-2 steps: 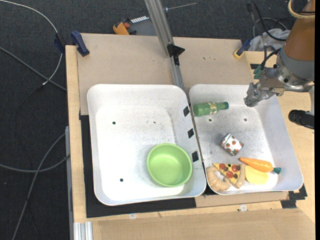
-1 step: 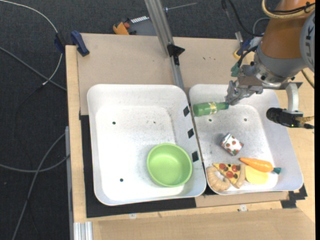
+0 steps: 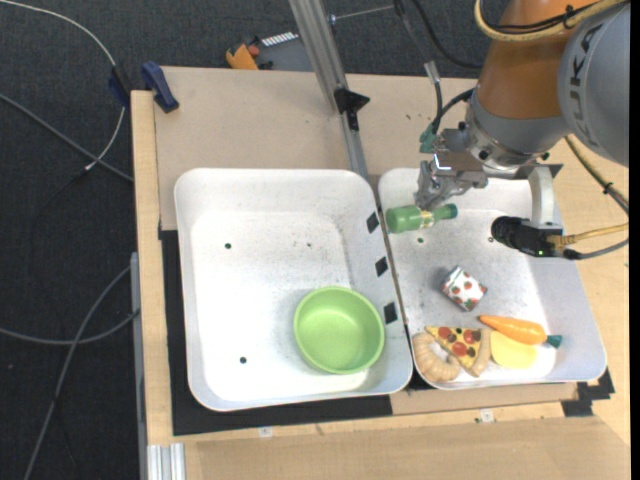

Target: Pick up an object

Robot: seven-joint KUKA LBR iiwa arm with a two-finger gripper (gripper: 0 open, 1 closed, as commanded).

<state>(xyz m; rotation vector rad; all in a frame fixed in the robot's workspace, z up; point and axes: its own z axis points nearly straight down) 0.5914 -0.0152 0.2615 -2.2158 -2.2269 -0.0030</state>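
My arm (image 3: 560, 58): reaching in from the right, grey with the orange band high at the top right, wrist bent down over the far end of the right bin.
My claw (image 3: 436, 200): pointing down above the far-left corner of the right bin (image 3: 570, 298), with a green cylinder-shaped object at my fingertips.
My grip: my fingers look closed around the green object (image 3: 418, 216), which lies sideways between them; how wide they stand beyond that I cannot tell.
Green object: level, its long axis running left to right, close to the divide between the two bins, well apart from the other pieces in the right bin.
Right bin, near end: a small white box with red spots (image 3: 463, 288) sits toward the middle; a toy carrot (image 3: 514, 328) lies just in front of it to the right, over a yellow piece (image 3: 515, 353); a toy pizza slice (image 3: 460, 344) lies beside a pale shrimp-like piece (image 3: 434, 356) at the near-left corner.
Left bin (image 3: 215, 218): a green bowl (image 3: 339, 329) stands upright in its near-right corner.
Bench (image 3: 250, 118): tan board under both bins, with a metal pole (image 3: 322, 58) slanting across its far side.
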